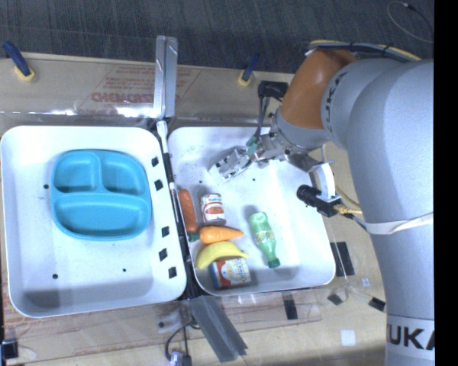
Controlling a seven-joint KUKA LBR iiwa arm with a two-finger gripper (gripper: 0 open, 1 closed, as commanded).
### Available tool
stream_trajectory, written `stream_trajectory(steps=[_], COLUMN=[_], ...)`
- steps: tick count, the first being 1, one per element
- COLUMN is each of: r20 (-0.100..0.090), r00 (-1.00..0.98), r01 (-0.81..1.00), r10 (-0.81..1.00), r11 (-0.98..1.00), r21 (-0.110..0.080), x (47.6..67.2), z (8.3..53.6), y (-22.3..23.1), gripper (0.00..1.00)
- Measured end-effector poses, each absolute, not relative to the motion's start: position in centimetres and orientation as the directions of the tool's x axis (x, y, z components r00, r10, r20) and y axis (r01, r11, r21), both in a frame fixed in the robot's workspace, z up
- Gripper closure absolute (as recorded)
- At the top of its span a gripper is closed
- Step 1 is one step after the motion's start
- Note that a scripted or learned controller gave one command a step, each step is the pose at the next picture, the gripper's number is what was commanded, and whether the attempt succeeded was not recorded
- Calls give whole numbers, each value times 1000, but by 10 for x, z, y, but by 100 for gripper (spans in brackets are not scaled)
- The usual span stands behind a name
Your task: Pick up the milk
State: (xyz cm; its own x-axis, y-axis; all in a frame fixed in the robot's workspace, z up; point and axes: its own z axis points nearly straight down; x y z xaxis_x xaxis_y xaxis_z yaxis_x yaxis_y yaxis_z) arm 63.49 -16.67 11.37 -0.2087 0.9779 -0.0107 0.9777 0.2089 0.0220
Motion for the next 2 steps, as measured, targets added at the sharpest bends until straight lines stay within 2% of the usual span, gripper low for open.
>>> stream_trajectory(steps=[1, 2], r20=[-13, -29], r00=[-308, -312], r01=[951, 949], r10=[951, 950], r11=[308, 313], r21=[16, 32], x=[663, 668], z=[107, 124], y=[-161, -163], gripper=[0, 100])
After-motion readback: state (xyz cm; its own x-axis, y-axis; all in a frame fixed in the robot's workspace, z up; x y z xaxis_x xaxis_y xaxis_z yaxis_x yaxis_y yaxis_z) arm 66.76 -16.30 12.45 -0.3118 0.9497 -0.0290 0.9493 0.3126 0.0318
